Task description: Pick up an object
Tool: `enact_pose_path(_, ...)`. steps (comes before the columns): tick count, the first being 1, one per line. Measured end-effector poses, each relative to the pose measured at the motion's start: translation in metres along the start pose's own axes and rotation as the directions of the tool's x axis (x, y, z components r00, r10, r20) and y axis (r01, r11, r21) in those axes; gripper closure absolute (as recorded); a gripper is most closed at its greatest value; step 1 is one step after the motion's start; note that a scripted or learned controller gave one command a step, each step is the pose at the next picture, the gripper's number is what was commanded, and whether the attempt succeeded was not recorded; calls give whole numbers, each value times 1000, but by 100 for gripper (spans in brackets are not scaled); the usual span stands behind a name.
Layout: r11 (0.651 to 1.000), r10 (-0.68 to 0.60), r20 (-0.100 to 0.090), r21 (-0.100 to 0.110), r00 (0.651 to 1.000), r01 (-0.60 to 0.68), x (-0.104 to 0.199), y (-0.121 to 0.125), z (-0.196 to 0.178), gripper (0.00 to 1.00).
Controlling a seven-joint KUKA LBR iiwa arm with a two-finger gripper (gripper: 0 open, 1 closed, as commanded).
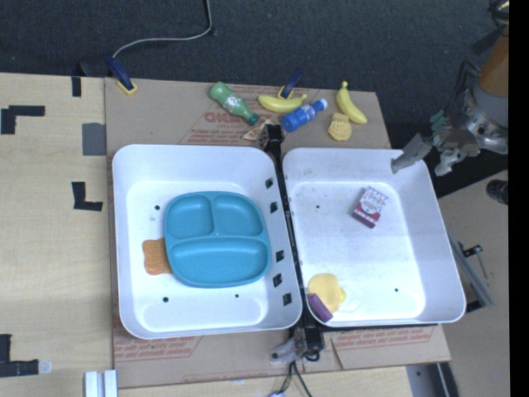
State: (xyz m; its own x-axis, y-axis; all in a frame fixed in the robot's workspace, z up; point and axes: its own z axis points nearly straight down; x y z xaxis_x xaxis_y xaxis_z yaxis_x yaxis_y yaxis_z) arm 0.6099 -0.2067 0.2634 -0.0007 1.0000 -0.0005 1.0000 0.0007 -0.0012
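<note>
Nothing lifted yet, by the look of it. Two-finger gripper [423,157] parked at the far right corner of the right shallow white bin [442,259], above the rim, fingers splayed apart with nothing between them. Nearest candidate: small red-and-white printed carton [369,207] lying in the right bin's upper half, near the gripper but clearly apart from it. Also in that bin, against the near-left corner: pale yellow rounded toy piece [326,289] touching a small purple piece [319,306]. Left shallow white bin [132,246] carrying a blue three-compartment plastic plate [217,238], with a flat orange toast-like slab [154,256] tucked against its left edge, partly under the plate. Outside the bins, on the brown cardboard sheet [165,114] behind them: green toy bottle [233,102], two yellow toy bananas [281,102] [351,104], blue toy bottle [302,115], small yellow ridged piece [339,126]. Remaining, as judged: move over a target, descend, close, lift, so essentially the whole pick still ahead. Writing: carton face printed red on white, too small to read. Red lettering on the cardboard behind the left bin, and along the front edges of both bins, not legible either. No brand identifiable.
</note>
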Motion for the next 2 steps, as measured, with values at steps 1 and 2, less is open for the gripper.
enact_pose_path(1,1000,-1,2,-8,1000,1,27,16,165,0)
enact_pose_path(2,1000,-1,6,-14,1000,1,26,17,155,100)
